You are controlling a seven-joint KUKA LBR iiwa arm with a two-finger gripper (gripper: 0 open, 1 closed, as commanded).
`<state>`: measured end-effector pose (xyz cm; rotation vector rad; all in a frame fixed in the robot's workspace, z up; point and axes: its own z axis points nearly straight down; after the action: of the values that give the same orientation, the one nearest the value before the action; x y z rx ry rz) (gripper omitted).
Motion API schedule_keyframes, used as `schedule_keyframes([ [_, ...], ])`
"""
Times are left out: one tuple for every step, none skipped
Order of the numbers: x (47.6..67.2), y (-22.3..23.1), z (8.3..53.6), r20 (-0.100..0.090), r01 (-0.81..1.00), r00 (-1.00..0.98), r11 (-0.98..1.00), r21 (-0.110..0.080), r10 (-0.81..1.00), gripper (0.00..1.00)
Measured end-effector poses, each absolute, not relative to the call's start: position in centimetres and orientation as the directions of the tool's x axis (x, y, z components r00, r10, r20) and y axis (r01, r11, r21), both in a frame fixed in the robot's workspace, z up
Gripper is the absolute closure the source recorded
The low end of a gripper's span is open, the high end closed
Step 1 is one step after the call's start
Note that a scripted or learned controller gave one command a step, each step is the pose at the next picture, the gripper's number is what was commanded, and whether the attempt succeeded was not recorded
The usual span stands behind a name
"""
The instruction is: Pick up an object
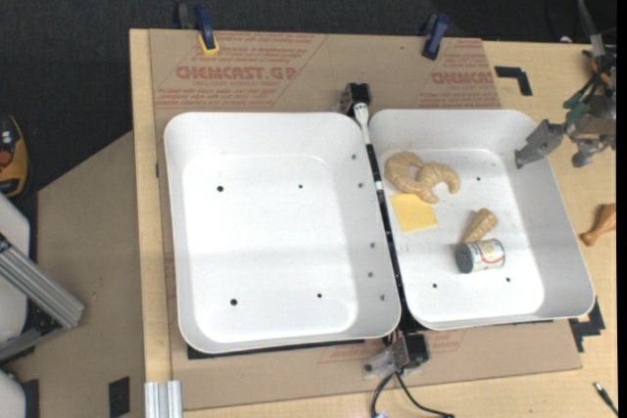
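Croissant (422,175) lies mid-bin; end effector (549,144) hangs at right bin's (554,240) rim (finger state indiscernible).

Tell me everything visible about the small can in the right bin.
The can is a short cylinder lying on its side, with a dark grey end facing the camera's left and a white label bearing red and blue marks. It rests on the right bin's floor near the front, just below a tan, cone-like piece, seemingly touching it.
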<state>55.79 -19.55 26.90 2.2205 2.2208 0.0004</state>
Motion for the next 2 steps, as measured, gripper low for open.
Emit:
schedule_keyframes([
  [54.5, -17.4, 7.7, 0.004, 1.0, 0.001, -0.001, -0.006, 1.0, 0.0],
  [54.7, -17.7, 9.5, -0.002, 1.0, 0.001, -0.001, 0.004, 1.0, 1.0],
])
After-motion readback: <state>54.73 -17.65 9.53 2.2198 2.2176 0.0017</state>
